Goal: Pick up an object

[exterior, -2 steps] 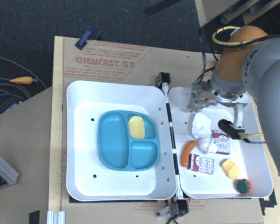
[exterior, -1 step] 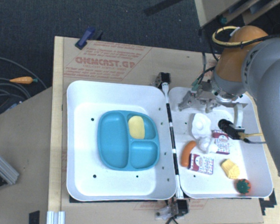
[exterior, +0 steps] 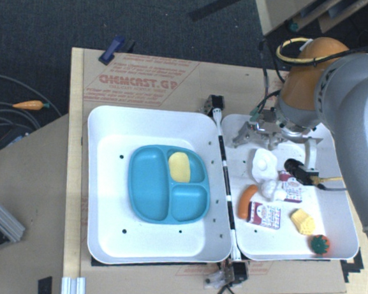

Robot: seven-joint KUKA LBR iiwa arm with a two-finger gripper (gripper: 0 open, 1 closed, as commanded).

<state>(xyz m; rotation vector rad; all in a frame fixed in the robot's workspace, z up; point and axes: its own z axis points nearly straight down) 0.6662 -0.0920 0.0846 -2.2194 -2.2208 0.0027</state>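
The arm (exterior: 343, 80) is grey, with an orange band (exterior: 309, 74) above the wrist. Both bins are white: the left bin (exterior: 105, 168) and the right bin (exterior: 338, 214). The left bin contains a light blue divided plate (exterior: 152, 185) carrying a pale yellow item (exterior: 180, 167). The right bin contains a white object (exterior: 264, 163), an orange-red sausage-shaped item (exterior: 248, 197), a dark red and white carton (exterior: 265, 215), a yellow wedge (exterior: 303, 221), and a red item with a green top (exterior: 319, 244). The bench surface (exterior: 145, 82) is tan with red lettering. The floor (exterior: 55, 10) is dark grey.
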